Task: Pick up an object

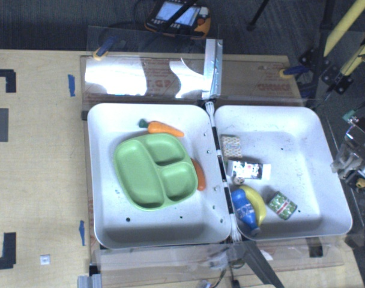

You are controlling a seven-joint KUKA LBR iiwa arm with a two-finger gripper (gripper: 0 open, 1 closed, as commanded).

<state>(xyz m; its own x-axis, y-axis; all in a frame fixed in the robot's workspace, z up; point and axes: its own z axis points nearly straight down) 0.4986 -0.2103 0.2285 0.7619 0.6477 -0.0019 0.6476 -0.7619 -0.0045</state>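
The right bin holds several small objects near its left and front sides. A tan patterned packet lies by the divider, with a white carton just below it. A yellow banana curves against a blue bottle at the front left corner. A small green box lies tilted to their right. The gripper hangs at the view's right edge, outside the right bin's rim and apart from every object.
The left bin holds a green divided plate, an orange carrot above it and another orange piece at its right side. A metal divider stands behind the bins. Tripod legs and cables crowd the far right.
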